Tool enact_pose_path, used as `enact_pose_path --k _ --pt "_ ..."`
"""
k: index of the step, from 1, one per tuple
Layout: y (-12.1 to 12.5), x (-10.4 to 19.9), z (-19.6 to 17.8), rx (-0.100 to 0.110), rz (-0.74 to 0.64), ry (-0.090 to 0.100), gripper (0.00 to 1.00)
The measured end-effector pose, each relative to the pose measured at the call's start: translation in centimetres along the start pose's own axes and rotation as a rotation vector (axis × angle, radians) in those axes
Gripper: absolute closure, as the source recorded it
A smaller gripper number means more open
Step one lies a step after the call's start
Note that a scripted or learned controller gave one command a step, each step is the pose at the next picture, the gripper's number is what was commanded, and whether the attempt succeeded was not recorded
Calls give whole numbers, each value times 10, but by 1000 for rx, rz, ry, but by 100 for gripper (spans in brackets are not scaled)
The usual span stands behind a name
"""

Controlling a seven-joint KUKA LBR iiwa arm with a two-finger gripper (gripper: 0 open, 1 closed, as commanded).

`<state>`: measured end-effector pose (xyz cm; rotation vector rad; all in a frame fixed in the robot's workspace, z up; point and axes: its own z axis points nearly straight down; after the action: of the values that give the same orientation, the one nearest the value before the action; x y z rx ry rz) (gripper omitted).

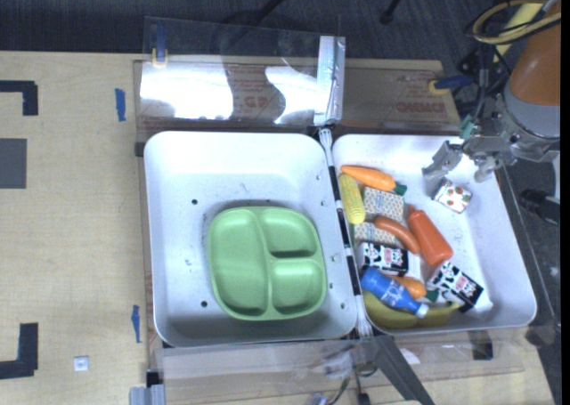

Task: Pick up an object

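Camera view shows the left bin [169,216] carrying a green divided plate [265,261], and the right bin [508,252] crowded with toy food: a carrot [368,177], corn [351,198], an orange bottle [430,236], a blue bottle [392,292] and a banana [405,314] packed touching along its left and near sides. The gripper [463,167] hangs at that bin's far right with its fingers spread and nothing between them, just above a small white spotted block [454,198] lying apart from the pile. That block is probably the nearest target, yet it is small and near the wall, so a closing finger could nudge it aside, leaving the gripper with nothing.

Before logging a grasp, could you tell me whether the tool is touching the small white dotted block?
Cannot tell: in the camera view the tool hangs just above the block, no plain gap or contact.
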<state>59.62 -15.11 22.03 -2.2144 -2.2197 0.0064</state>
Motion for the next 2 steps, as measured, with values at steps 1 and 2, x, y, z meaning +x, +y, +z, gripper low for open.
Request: enact_pose_path --k 1,2 --pt "21 35 80 0 -139 0 0" --pt "40 45 128 -13 -425 -4 0"
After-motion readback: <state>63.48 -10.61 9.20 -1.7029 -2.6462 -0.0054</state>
